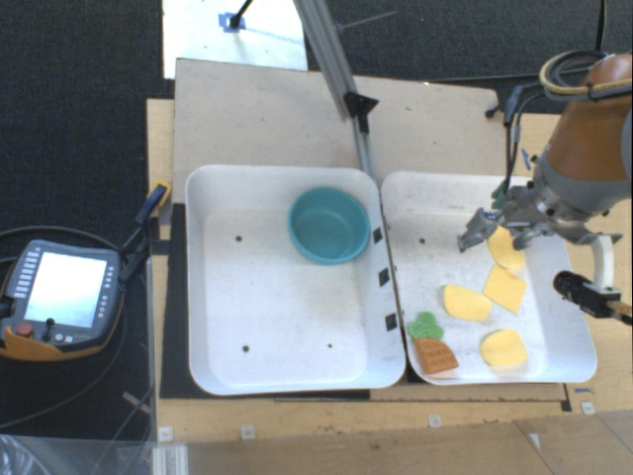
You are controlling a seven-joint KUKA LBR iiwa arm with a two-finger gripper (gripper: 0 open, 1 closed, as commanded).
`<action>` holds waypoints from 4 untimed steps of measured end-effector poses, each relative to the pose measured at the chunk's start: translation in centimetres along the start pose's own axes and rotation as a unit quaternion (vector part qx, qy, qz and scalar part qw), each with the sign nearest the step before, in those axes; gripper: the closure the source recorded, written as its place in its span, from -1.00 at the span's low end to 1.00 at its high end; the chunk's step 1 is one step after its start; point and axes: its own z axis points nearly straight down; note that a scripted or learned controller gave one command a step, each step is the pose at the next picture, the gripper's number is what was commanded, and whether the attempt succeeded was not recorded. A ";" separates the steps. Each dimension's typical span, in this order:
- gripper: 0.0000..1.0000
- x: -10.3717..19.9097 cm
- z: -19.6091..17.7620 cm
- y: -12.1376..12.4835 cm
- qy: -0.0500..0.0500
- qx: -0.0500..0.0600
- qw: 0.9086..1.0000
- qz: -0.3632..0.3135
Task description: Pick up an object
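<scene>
In the right bin lie several yellow foam pieces: one partly under the gripper, a square one, an oval one and a rounded one. An orange and green carrot-like toy rests in the bin's front left corner. My gripper hangs low over the back of the right bin, right at the topmost yellow piece; its grey fingers point left and appear spread. Nothing shows between them.
A teal bowl sits at the back of the left bin. A metal pole slants down to the divider between the bins. A teach pendant lies left of the bench.
</scene>
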 end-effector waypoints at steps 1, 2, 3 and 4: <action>-1.00 0.7 4.8 0.6 0.000 0.000 1.000 0.000; -1.00 0.9 10.8 -0.2 0.000 0.001 1.000 0.000; 1.00 0.9 9.4 0.0 0.000 -0.002 1.000 0.000; 1.00 1.1 4.9 0.8 0.000 -0.004 1.000 0.000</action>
